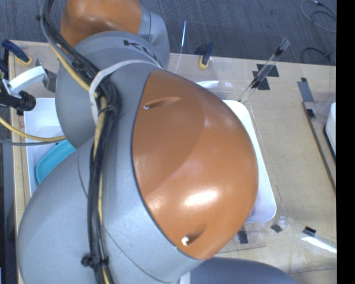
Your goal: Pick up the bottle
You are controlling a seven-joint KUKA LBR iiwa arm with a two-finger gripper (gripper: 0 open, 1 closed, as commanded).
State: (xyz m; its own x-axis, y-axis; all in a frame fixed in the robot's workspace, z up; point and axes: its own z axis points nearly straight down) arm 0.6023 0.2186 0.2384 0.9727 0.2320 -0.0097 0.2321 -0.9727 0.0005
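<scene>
The arm's big orange joint cover (192, 170) sits closest to the lens, glossy, with a bright highlight low on its dome. Around it curves the grey arm casing (53, 229), which takes up the lower left of the camera view. A bundle of black and yellow cables (96, 158) runs up the casing's left flank. A white strap (106, 77) ties the bundle in near the top of the grey shell. Higher up, a second orange cover (100, 7) caps the next joint.

Beneath the arm, the right bin (263, 158) shows as a strip of white wall and rounded corner to the right of the orange dome. The left bin (38, 114) shows as a patch of white at the arm's left. In that patch a light blue object (50, 158) peeks out from under the grey casing, its shape mostly covered. The arm covers most of both bins, so I cannot tell where the bottle lies. Nor can I tell whether the fingers are open or closed.

Farther out, the pale wooden desk (296, 147) stretches to the right and carries black tape marks (265, 71). A blue clamp (206, 55) grips its far edge, and another blue clamp (15, 49) is at the far left corner. Beyond the desk lies dark carpeted floor (236, 10).
</scene>
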